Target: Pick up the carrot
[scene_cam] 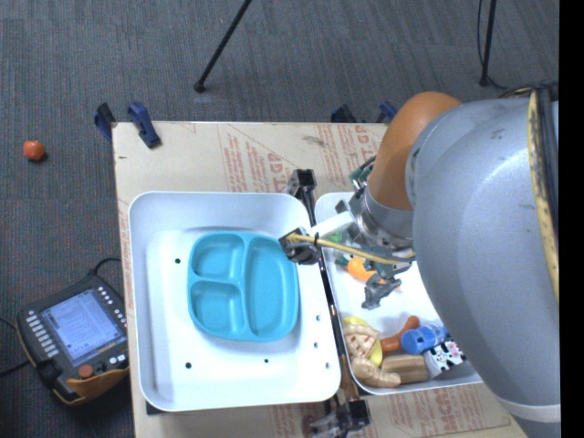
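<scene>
Camera view: gripper over right bin by carrot, jaw state unclear; no legible writing.

Arm housing: we see a smooth, rounded grey shell.
Band: we note a glossy orange section above the wrist.
Wrist: we find ribbed grey metal, with dark fittings below.

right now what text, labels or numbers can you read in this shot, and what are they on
Red print on the cardboard sheet under the bins: lettering beside a red triangle outline, skewed and too blurred to read.
Teach pendant on the floor: lit screen and buttons, too small to read.
Blue divided plate, white bins and toys: no text seen.
</scene>
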{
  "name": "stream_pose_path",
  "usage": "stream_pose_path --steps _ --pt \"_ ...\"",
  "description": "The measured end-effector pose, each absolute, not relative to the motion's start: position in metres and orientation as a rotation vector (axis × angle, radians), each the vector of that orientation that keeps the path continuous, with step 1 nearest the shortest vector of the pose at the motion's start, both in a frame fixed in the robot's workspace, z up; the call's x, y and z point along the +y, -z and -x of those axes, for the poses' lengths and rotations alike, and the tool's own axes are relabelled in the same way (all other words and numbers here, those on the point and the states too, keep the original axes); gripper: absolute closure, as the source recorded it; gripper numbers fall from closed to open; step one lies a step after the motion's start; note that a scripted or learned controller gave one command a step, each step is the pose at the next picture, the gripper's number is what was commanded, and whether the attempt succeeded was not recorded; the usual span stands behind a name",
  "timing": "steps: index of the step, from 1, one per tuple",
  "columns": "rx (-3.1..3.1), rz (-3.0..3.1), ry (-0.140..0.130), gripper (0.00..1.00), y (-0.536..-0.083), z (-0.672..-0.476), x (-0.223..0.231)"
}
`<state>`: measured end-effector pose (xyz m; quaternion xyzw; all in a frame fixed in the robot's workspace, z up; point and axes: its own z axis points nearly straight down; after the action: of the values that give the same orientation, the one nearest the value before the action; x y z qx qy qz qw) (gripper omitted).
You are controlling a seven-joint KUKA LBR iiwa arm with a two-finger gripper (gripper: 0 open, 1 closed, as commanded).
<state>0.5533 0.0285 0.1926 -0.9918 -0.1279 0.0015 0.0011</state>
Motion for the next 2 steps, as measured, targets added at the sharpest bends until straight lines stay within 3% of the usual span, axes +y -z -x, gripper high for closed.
stream_pose_path --steps 1,2 --pt "-0.313 3.124 -0.007 0.00 -0.187 -0.475 0.000" --pt "-0.312 3.124 -0.004 0.00 -0.187 -0.568 0.008"
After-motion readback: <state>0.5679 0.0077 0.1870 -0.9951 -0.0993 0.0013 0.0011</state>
